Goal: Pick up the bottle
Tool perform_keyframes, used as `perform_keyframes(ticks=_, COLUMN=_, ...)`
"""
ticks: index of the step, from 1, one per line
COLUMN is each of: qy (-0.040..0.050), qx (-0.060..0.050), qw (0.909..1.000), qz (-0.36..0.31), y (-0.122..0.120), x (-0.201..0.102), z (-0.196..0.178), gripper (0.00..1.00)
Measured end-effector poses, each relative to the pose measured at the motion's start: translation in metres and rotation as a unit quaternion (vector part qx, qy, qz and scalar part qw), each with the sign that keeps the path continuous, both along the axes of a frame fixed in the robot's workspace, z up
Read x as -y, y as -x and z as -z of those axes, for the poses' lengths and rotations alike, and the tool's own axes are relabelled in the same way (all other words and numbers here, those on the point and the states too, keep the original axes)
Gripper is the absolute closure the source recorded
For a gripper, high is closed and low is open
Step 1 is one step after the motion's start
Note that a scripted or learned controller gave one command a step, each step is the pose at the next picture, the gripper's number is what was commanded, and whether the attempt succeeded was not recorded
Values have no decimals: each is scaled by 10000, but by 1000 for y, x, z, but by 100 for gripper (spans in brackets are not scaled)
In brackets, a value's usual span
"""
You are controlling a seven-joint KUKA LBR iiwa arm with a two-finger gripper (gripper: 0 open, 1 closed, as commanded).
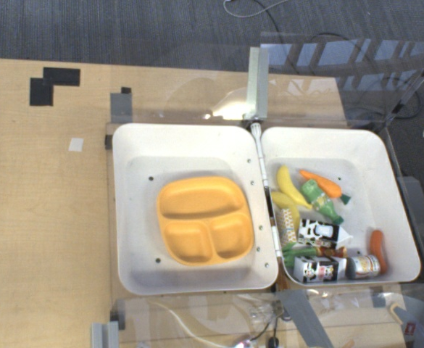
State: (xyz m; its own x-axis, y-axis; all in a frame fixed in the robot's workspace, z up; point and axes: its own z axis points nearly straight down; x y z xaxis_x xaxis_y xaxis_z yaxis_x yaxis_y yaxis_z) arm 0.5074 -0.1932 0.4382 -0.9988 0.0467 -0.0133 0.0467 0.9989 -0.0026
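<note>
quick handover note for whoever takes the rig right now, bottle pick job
Left bin: holds the yellow divided tray.
Right bin: a cluster of toy food. The green bottle lies tilted beside the carrot and the bananas, with the milk cartons and a can nearer the front wall and a sausage at the right.
Done: nothing yet; the bottle is still lying in the bin.
Left: reach in, grasp the bottle, lift it. Neighbours crowd it closely, so the grasp looks tight.

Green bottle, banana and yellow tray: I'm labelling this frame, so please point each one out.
green bottle [319,196]: camera view, middle of its body.
banana [290,187]: camera view, middle of its curve.
yellow tray [205,217]: camera view, ridge between its compartments.
</note>
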Motion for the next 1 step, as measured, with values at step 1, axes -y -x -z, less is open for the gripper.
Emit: perform_keyframes(ticks=1, qy=10, qx=-12, qw=9971, qz=-766, y=16, x=12, z=1, gripper=0)
